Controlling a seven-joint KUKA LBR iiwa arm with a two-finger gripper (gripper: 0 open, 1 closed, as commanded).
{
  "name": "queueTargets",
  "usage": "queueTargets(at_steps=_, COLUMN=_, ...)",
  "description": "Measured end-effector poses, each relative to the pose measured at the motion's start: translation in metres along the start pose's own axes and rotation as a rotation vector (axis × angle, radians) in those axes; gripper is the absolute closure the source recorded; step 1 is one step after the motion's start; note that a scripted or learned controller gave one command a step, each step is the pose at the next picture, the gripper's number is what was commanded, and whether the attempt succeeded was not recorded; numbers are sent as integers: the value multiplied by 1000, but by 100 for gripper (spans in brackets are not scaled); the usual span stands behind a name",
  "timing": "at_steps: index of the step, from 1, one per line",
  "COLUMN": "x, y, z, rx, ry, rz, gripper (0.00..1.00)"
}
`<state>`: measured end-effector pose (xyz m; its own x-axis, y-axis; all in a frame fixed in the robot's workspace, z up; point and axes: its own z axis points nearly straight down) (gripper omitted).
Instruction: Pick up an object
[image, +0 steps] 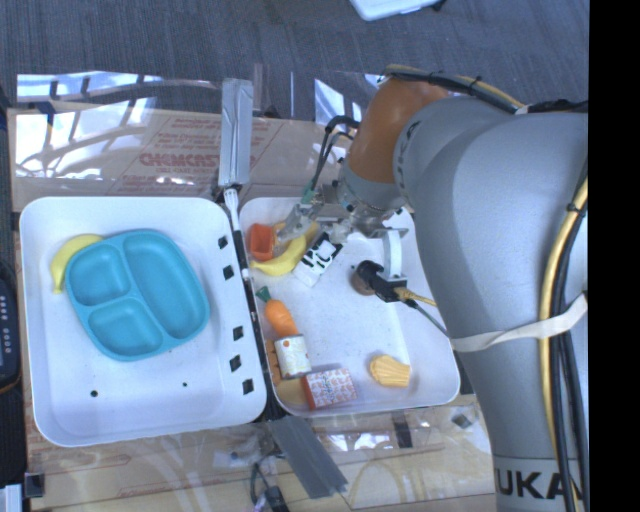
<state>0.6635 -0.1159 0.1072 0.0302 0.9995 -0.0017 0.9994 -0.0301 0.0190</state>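
Currently the pincer (305, 222) sits low at the far-left corner of the right bin (430, 350), over a crowded cluster: a yellow banana (283, 259), an orange-red cup (261, 240) and a black-and-white card (318, 258), all touching or overlapping. Grip state: cannot tell; the wrist hides it.

Candidate objects lie throughout the right bin: carrot (280, 317), small can (292, 355), red box (329, 387) and yellow shell-shaped piece (390, 372) toward the near edge.

Risks, as judged:
- Crowding may yield a pinch on two items or a slip off the banana's curve.
- Nearness to the bin's left wall may block closure.
- The blue divided plate (140, 293) in the left bin (60, 400) looks unaffected.
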Motion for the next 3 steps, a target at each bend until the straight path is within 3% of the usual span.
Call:
queueTargets(at_steps=2, x=16, y=1, z=-1, rx=-6, ry=-7, rz=-316, gripper=0)
queueTargets(at_steps=3, x=12, y=0, z=-2, rx=-3, ry=-5, rz=-2, gripper=0)
